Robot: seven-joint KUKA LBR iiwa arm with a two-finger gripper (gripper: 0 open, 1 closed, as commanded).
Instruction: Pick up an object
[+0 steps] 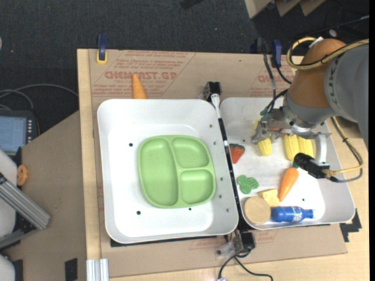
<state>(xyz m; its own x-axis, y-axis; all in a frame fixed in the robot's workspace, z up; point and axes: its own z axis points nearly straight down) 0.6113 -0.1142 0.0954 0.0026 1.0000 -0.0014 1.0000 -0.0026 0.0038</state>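
The right bin [340,201] holds a small yellow corn cob [265,147], a larger yellow corn cob [295,146], an orange carrot [287,182], a red piece [236,153], a green leafy piece [247,184], a blue bottle [291,214], a round tan disc [256,210] and a pale yellow wedge [270,196]. My gripper [266,131] hangs low over the back of this bin, right above the small cob's upper end. The wrist hides the tops of both cobs. I see nothing lifted.
The left bin [117,204] carries a green divided plate [176,170]. An orange carrot-like piece [138,86] lies on the bench behind the left bin. A black clamp [212,89] sits at the back between the bins.
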